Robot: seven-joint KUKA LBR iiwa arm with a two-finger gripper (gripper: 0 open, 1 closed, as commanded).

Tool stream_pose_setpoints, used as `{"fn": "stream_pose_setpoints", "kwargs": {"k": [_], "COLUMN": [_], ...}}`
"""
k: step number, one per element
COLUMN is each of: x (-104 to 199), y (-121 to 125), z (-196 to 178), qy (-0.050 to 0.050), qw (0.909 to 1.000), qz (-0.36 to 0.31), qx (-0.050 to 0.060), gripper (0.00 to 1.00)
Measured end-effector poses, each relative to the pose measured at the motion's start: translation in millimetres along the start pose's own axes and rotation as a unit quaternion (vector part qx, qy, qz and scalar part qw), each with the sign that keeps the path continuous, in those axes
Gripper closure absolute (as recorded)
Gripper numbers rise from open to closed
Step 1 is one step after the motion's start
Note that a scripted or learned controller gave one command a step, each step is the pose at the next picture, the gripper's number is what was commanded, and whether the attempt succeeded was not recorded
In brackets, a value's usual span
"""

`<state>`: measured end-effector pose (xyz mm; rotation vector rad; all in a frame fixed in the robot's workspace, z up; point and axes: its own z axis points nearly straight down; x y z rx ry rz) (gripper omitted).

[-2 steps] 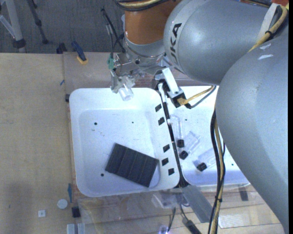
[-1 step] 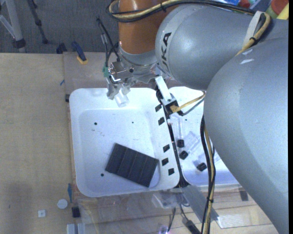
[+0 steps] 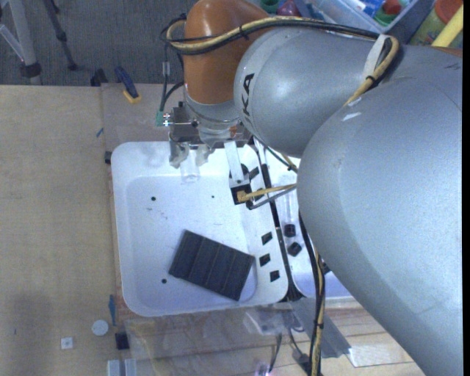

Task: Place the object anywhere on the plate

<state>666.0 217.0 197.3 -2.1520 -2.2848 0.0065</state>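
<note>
The hand [image 3: 189, 163] hangs seemingly open over the bin's [image 3: 139, 294] far edge, gripping nothing.

White bin [image 3: 139, 294] sat on tan tabletop [image 3: 51, 220]. Blue clamp [image 3: 126, 83] lay near tabletop's far edge. Small grey disc [image 3: 99, 327] and tiny white square [image 3: 67, 342] lay just off bin's near-left corner. Colourful clutter [image 3: 382, 11] sat top right.
</note>
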Motion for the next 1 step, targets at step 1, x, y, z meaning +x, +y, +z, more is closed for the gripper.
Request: {"fn": "stream_pose_setpoints", "kwargs": {"k": [1], "x": [6.8], "y": [-0.2], "z": [-3.7], "qy": [0.000], "qw": [0.9988], "qz": [-0.049], "qx": [-0.002], "gripper": [1.00]}}
